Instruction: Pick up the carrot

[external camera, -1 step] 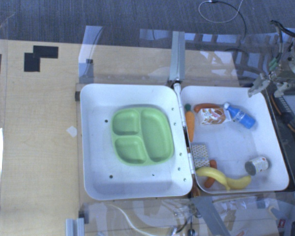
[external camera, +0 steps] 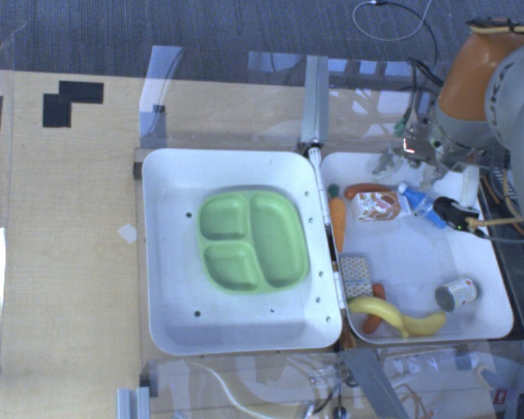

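From my remote station I read the job as barely begun: nothing has been lifted, and the whole approach, grasp and raise are left to do. At far left lies pale wooden bench top [external camera: 61, 260] with black square markings, a clear panel standing along its edge. Next comes the left shallow white bin [external camera: 170, 312], carrying a green three-compartment plastic tray [external camera: 253, 240]. Past the metal divider, the right shallow white bin [external camera: 485, 308] is crowded. The small orange carrot with a green top [external camera: 337, 218] lies lengthwise just inside its left wall, near a red-and-white packet [external camera: 375, 204] and a reddish sausage-shaped item behind it. Lower down sit a grey speckled sponge-like block [external camera: 355, 275], a yellow banana [external camera: 397, 316] and a small grey can [external camera: 457, 293] on its side. A blue-and-white wrapper [external camera: 421, 203] lies toward the back. Above that back right corner hangs the grey arm's two-finger gripper [external camera: 417, 157], well apart from the carrot; I cannot tell how far it is open, and I see nothing held. Blue-grey carpet and a looped cable fill the floor beyond.
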You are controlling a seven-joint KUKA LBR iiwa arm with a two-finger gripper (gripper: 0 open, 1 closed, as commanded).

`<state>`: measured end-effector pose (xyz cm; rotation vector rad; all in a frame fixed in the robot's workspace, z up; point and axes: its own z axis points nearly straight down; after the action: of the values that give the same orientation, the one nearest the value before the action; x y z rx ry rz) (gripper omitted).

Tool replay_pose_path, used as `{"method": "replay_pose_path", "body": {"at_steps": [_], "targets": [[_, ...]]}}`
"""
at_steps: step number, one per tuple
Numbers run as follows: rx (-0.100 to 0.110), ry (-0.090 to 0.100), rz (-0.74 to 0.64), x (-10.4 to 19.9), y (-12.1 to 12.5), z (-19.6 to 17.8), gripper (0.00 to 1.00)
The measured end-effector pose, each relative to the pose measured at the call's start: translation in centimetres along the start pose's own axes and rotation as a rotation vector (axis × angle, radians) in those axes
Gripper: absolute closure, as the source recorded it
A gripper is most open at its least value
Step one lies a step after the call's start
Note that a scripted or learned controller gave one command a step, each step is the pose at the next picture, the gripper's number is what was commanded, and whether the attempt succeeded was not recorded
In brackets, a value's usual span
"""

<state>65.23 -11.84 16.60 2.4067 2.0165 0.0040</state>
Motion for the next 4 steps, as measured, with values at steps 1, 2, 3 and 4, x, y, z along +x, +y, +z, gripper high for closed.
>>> {"method": "replay_pose_path", "body": {"at_steps": [1, 2, 3, 4], "targets": [[-0.007, 0.002, 0.381, 1.3, -4.6, 3.8, 0.00], [-0.006, 0.003, 0.478, 1.0, -12.4, 7.6, 0.00], [-0.014, 0.007, 0.478, 1.1, -12.1, 6.4, 1.00], [0.000, 0.000, 0.842, 1.4, -14.8, -1.9, 1.00]]}}
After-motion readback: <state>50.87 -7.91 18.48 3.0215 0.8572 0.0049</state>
